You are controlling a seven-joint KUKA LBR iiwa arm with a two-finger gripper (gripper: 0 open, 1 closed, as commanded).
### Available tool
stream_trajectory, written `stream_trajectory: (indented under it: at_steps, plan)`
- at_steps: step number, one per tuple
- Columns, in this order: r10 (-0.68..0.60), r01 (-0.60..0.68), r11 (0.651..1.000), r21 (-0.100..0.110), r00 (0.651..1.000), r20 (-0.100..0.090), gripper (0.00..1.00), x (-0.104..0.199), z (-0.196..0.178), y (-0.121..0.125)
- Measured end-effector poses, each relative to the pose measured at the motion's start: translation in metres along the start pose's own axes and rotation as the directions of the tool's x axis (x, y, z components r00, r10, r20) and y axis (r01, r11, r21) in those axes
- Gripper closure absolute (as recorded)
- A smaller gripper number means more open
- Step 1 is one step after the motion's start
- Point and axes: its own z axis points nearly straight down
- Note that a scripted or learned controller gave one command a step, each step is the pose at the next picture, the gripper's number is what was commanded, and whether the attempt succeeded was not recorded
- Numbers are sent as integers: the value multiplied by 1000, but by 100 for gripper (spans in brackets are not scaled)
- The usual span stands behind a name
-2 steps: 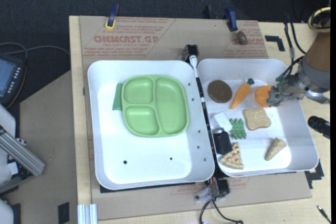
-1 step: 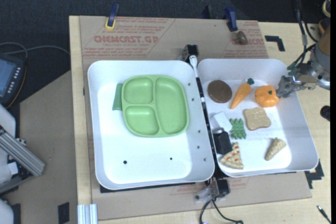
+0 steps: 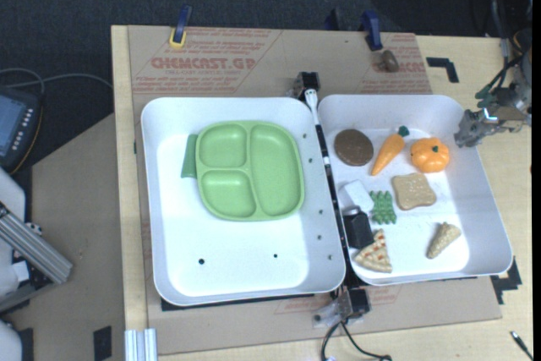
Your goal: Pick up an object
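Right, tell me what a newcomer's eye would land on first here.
First the pale green three-compartment plastic tray, lying alone in the left white bin. Next the cluster of toy food in the right white bin, above all the bright orange pumpkin and the orange carrot near its far side. The metal claw hangs at that bin's right rim.

Green three-compartment plastic tray [image 3: 250, 169] in left white bin [image 3: 169, 216]; brown cardboard-covered bench [image 3: 135, 63]; yellow clamp [image 3: 179, 31] and blue clamp [image 3: 370, 28] at far edge.
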Motion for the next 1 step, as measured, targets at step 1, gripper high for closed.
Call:
stream_trajectory:
  at_steps: [1]
  plan:
    - [-3,3,1000,9,1000,-6,100,47,9,-11]
